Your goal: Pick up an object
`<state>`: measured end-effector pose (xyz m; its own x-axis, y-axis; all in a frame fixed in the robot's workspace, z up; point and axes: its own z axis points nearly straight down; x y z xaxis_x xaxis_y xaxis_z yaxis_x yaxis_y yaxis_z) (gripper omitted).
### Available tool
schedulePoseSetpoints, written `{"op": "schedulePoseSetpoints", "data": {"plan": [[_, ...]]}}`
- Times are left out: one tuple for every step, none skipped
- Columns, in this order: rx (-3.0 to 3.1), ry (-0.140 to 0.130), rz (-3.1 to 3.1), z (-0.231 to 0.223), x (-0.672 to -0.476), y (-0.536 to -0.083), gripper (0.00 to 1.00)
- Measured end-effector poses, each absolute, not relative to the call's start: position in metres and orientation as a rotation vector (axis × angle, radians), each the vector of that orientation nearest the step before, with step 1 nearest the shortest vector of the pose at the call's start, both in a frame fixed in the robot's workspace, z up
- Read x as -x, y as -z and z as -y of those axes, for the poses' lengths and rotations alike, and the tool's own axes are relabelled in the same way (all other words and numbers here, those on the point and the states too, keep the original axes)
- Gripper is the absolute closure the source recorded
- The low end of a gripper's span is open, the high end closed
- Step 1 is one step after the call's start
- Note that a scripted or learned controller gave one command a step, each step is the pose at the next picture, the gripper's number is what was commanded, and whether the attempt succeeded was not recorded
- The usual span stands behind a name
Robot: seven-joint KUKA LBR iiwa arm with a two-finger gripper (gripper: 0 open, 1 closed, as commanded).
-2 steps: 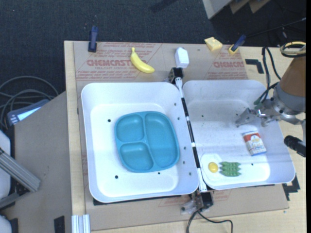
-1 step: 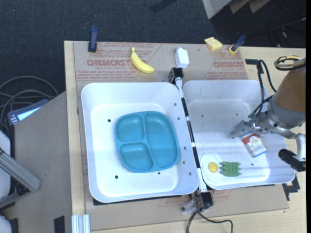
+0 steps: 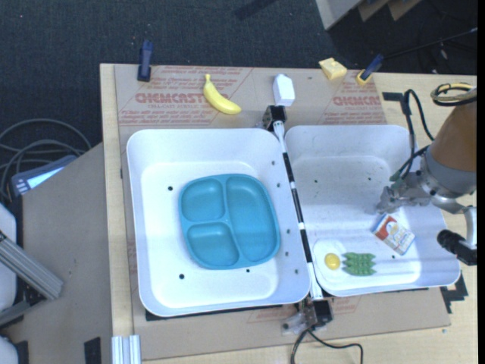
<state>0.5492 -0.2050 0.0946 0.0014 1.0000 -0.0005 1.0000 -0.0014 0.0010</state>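
two white bins are seen side by side on the bench (image 3: 189, 101). the left bin (image 3: 151, 203) is occupied by a blue divided plate (image 3: 227, 220), lying flat near its centre. in the right bin (image 3: 341, 150), three things are gathered at the near right corner: a small red and white packet (image 3: 394, 233), a green pod-like piece (image 3: 359, 263) and a fried egg toy (image 3: 331, 259), the egg just beside the green piece. the arm (image 3: 455, 150) is reached in from the right, and the gripper (image 3: 395, 197) is held low over the right bin, just above the packet. the state of the claw cannot be told; nothing is seen held. a banana (image 3: 220, 98) and a yellow block (image 3: 332, 69) are lying on the bench beyond the bins.
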Motion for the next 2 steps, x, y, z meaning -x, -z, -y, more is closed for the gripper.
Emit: {"op": "schedulePoseSetpoints", "data": {"plan": [[-2.223, -0.001, -2.219, 0.205, -0.549, -0.095, 0.0], [-2.224, 0.001, -2.223, 0.214, -0.502, -0.084, 0.0]]}}
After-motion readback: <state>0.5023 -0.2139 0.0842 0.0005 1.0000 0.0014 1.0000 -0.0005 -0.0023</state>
